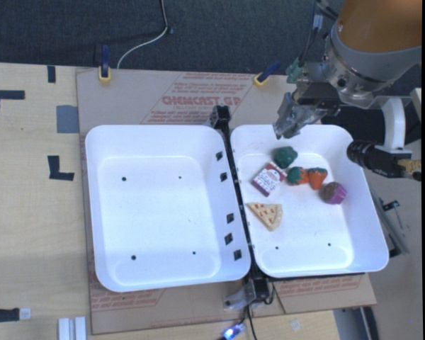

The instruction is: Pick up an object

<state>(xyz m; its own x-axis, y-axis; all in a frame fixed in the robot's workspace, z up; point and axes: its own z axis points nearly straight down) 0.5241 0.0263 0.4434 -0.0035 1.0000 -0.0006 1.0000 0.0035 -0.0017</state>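
The gripper (286,127) hangs over the far part of the right bin (354,257), just above a dark green toy (285,155); whether its fingers are released or clenched cannot be told, and nothing is visibly between them. Inside this bin lie the green toy, a red-and-white packet (268,180), an orange-and-green piece (308,177), a purple piece (333,193) and a waffle-patterned wedge (266,214). The left bin (99,190) sits alongside, touching it.

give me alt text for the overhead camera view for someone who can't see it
A gripper hangs over the back of the right white bin, just above a green toy. Nearby lie a red packet, an orange toy, a purple toy and a waffle wedge. The left bin sits alongside.
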